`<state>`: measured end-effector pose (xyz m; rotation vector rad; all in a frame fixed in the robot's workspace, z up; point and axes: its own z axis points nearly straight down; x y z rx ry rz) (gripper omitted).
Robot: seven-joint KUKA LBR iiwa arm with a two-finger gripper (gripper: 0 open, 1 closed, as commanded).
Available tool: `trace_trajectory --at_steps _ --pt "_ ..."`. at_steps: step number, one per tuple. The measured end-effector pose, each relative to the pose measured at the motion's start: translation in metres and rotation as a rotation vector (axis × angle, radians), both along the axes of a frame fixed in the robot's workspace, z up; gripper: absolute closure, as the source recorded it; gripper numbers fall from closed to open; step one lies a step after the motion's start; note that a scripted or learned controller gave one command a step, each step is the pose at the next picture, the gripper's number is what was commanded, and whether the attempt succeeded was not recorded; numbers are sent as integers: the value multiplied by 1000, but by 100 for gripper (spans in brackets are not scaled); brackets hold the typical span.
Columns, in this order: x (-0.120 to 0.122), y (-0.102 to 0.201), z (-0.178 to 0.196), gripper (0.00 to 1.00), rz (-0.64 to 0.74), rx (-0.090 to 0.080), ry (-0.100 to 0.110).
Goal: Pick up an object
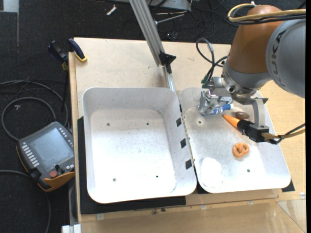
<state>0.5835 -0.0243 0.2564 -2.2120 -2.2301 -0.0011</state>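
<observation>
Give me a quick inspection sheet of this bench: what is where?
Surface: wooden bench bearing a left bin and a right bin, side by side.
Job's things: in the right bin, an orange ring, orange stick, brown lump, white disc and blue thing.
Clutter: nothing seen.
Grippers: tool low over the right bin's far end, over the blue thing.
Cables: black cable looping on the bench; floor cables at left.
Surroundings: control pad on the floor, clamp at the bench corner, slanted metal rail.
</observation>
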Motion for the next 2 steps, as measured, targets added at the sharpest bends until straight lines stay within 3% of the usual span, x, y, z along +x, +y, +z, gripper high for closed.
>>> trace_trajectory --at_steps 2 --pt "15 104 -10 100 0 0 0"
